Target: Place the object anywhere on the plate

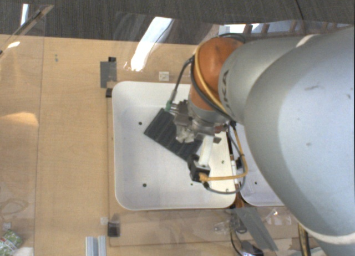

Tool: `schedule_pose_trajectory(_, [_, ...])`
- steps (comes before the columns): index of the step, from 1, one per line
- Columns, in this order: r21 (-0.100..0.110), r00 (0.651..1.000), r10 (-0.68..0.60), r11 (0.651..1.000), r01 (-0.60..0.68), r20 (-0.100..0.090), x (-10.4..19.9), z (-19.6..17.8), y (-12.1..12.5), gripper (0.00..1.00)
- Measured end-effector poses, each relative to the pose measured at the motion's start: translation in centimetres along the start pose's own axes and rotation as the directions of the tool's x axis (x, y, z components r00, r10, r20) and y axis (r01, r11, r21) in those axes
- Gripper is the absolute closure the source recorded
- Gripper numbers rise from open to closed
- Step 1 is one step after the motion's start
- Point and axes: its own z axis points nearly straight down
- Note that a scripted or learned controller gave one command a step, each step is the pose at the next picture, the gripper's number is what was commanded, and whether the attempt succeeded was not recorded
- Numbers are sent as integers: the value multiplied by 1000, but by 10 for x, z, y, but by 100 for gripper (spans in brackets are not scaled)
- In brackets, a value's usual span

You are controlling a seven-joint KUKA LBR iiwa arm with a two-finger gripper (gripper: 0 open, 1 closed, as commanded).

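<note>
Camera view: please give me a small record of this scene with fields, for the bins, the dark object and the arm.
bin: shallow white bin, on the wooden bench
object: dark ribbed flat square piece, lying tilted in this bin
arm: grey arm with orange band, above the bin
gripper: two-finger gripper, over the piece's right edge
plate: cannot tell

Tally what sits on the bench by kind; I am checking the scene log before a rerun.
Shallow white bins: 2 (left bin, right bin)
Dark ribbed rectangular flat object: 1, lying in the left bin
Grey arm with two-finger gripper: 1
Total: 4
</note>
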Motion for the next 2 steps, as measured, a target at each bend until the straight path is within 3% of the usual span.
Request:
schedule_pose_trajectory(1, [0,1000,0,1000,0,0,0,0,0,0])
schedule_pose_trajectory(2, [-3,1000,-5,1000,5,-2,1,-11,1,100])
